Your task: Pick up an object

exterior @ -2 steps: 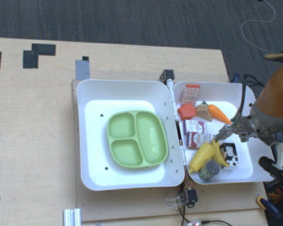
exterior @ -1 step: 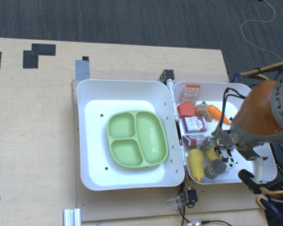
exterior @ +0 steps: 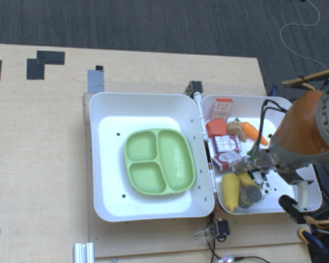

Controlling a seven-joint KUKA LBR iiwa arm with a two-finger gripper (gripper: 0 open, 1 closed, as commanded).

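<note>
Two white bins sit side by side on the light wood surface (exterior: 38, 163), nr its right edge. Left bin (exterior: 101, 147) carries a pale green divided plate (exterior: 159, 161), three compartments, lying roughly at bin centre, slightly toward the right wall.

Right bin (exterior: 312, 199) carries the clutter. At its far edge, a red-and-white patterned packet (exterior: 221, 108). Just below that, a red block (exterior: 216, 127), w/ a tan lumpy item (exterior: 235, 128) touching its right side and an orange carrot (exterior: 253, 132) slanting beside that. Mid-bin, nr the left wall: a white-and-maroon packet (exterior: 226, 144) and a dark maroon wrapper (exterior: 228, 159) just under it. Toward the near edge: a yellow banana-like piece (exterior: 230, 190) standing lengthwise, w/ a grey roundish item (exterior: 250, 195) touching its right side and another small yellow bit (exterior: 245, 179) just above the grey one.

Arm comes in from the right edge, orange band (exterior: 299, 127) over the right half of the right bin, grey wrist below it. Gripper (exterior: 254, 167) sits low over mid-bin, just right of the maroon wrapper and above the small yellow bit. Its tips are dark and blurred against the clutter; cannot tell whether it's spread or pinched, and nothing shows clearly between them — poss. touching the yellow bit, unclear.

Black squares (exterior: 44, 63) lie on the surface nr its far left corner.
</note>
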